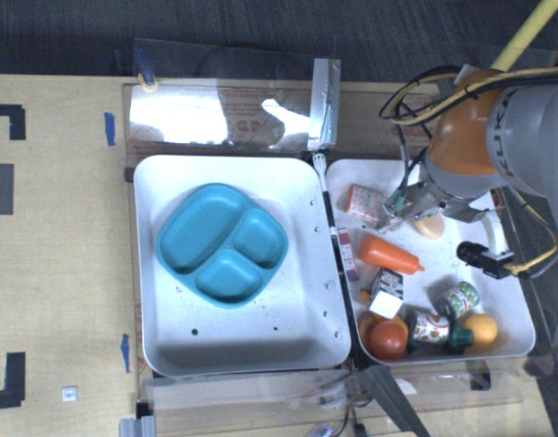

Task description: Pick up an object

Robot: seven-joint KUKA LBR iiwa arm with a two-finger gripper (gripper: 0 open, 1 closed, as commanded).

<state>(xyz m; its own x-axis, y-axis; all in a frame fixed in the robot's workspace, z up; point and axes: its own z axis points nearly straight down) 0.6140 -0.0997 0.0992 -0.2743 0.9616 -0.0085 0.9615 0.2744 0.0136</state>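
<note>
With the blue tray (222, 242) alone in the left bin (151, 335), the carrot (389, 254) lies mid right bin (524, 330), at seven o'clock of the end effector (399, 205), its spread untellable; descend squarely across it.

The right bin (524, 335) is crowded: a carrot (390, 254), tomato (387, 337), can (461, 299) and small packets lie close together. In the left bin (169, 335), open floor surrounds the blue tray (223, 242).
</note>
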